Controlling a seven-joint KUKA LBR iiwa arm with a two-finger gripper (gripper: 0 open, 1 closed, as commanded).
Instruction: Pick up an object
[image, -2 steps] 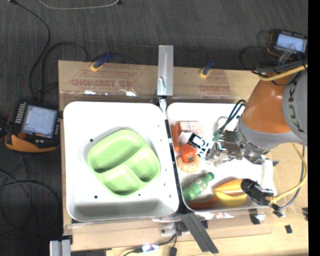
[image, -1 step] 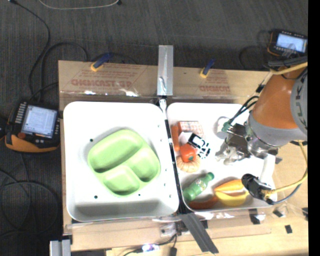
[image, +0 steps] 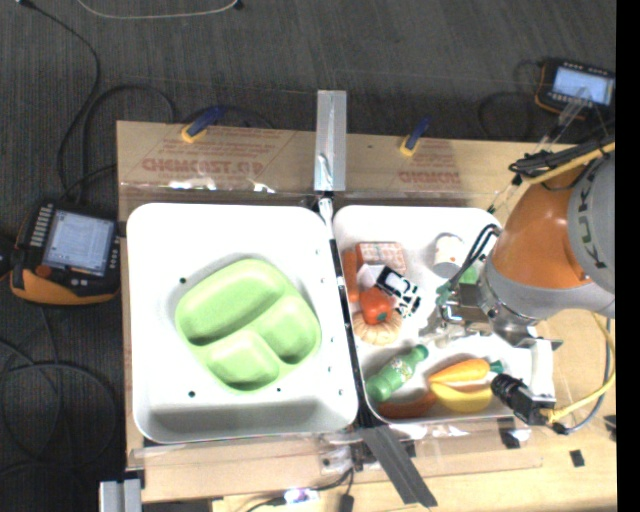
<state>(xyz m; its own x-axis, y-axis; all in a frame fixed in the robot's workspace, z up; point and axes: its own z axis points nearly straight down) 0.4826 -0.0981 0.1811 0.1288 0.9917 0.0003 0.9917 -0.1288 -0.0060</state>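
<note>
Nearest the camera, along the front edge of the right bin (image: 345, 300), a green bottle (image: 396, 369) lies on its side, its long axis running from low left up to its cap at the right. Just beside it to the right lies a yellow and orange toy (image: 462, 385), its length roughly across the bin.

The end effector (image: 457, 312) hangs over the middle of this bin, above and slightly behind these two things; how far open it is I cannot tell, and nothing shows in its grasp. The bottle lies forward and left of it, the yellow toy almost straight forward. Left of it sits a small orange pumpkin-like piece (image: 374, 310), touching a black and white toy (image: 402, 291).

Further back are a pinkish box (image: 378, 252) and a white cup (image: 447, 248).

The left bin (image: 160, 240) holds a green divided tray (image: 248, 322).

On the cardboard at the table's far side, faded red lettering (image: 200, 164) is too blurred to read. On the arm (image: 590, 240), "KU" shows.
</note>
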